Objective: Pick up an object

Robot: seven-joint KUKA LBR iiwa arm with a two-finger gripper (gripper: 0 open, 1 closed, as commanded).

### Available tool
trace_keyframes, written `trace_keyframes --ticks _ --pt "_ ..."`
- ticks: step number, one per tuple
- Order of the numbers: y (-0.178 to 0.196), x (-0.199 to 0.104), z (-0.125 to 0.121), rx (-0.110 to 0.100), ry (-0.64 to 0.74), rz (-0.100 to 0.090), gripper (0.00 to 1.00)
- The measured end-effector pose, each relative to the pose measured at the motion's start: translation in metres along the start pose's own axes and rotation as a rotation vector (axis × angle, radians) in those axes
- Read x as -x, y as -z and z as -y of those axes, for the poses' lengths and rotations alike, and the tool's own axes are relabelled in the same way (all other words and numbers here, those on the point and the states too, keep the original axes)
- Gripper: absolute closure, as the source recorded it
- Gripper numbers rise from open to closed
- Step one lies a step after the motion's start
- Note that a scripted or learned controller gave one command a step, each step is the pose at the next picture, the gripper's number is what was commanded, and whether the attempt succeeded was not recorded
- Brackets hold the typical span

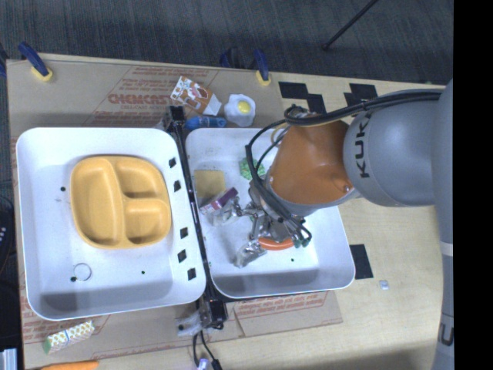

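2 white bins [31, 206], yellow divided tray [119, 201], grey arm [400, 160] with orange band [308, 164], tan sponge [209, 182]

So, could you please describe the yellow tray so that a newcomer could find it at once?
Look at the left white bin. The yellow tray lies in its middle, the one big thing there, with three moulded compartments.

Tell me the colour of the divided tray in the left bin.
Yellow-orange; the divided tray shows plainly in the camera view, lying in the left bin.
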State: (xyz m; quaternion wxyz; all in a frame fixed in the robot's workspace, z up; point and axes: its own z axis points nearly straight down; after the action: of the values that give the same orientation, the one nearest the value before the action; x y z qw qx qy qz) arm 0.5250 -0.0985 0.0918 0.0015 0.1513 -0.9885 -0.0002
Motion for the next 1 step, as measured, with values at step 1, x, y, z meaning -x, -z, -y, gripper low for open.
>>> trace_keyframes --ticks 1 --pt "0.0002 -0.0057 0.0066 -0.002 0.374 0.004 0.00"
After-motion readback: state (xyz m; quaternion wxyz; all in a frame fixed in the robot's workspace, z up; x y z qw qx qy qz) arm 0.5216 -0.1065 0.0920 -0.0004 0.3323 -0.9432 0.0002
